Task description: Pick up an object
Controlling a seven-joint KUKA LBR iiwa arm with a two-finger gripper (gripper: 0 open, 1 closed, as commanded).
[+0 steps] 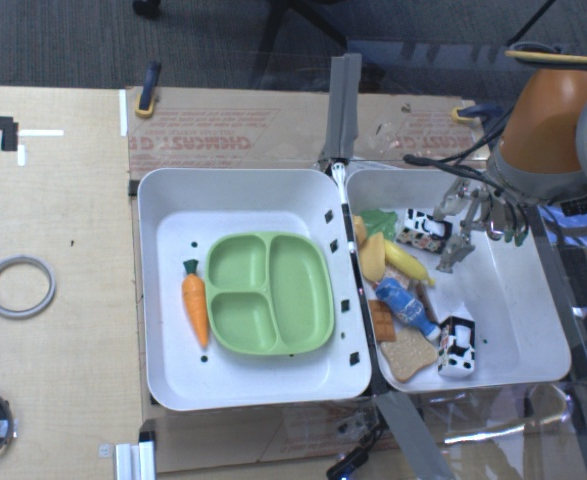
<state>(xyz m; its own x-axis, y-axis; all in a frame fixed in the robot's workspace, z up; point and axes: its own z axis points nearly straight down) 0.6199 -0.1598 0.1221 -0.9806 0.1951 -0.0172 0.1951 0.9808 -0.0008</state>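
Now the gripper [460, 236] hangs (fingers spread) over the right bin [533, 358].

Glossy white plastic bins [163, 298]; matt green plastic tray [271, 293].

1. I count two white bins [158, 298], side by side.
2. One green divided plate [270, 293].
3. One carrot [195, 301].
4. Two black-and-white cow-patterned things [457, 347], one near my reach, one at the near wall.
5. One banana [409, 262].
6. One blue bottle [407, 305].
7. One bread slice [409, 357].
8. One tape roll [17, 286].
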